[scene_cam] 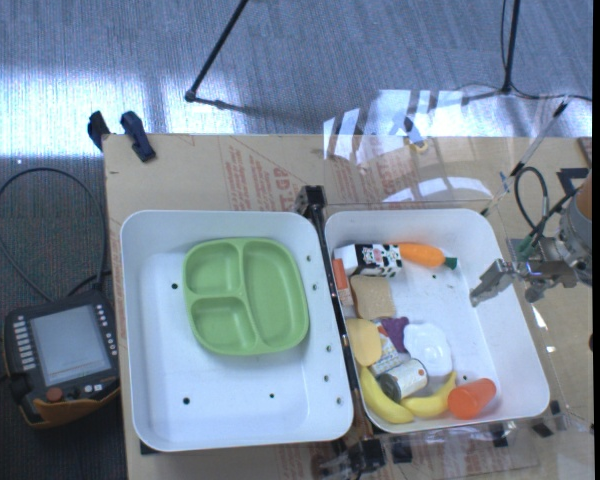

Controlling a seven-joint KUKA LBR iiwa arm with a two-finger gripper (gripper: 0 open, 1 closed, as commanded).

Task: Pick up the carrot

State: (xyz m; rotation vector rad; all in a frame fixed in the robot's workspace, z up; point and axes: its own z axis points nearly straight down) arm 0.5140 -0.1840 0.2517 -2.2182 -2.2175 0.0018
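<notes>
The gripper (492, 280) hangs over the right-hand rim of the right bin (525, 363), coming in from the right side of the camera view. Whether it is parted or closed cannot be told from this angle, and nothing can be seen in its hold.

The carrot (422, 255) lies in the upper part of the right bin, orange with a small green tip pointing right, well apart from the gripper. Just to its left, touching or nearly so, is a small black-and-white carton (377, 259). Below that carton lies a tan slice of bread (373, 295).

Further down the bin the toys crowd together: a yellow rounded piece (363, 341) by the left wall, a purple item (395, 330) beside it, a white cup-like object (428, 348), a small tin can (404, 379) lying on its side, and a banana (405, 408) curving along the lower edge. An orange cup (471, 398) sits at the banana's right end.

The left bin (160, 368) holds a green divided plate (247, 295) with three compartments, set towards its upper middle.

Both bins rest on a brown bench top (230, 168). On the floor to the left lies a control pendant (65, 353) with its black cable.
</notes>
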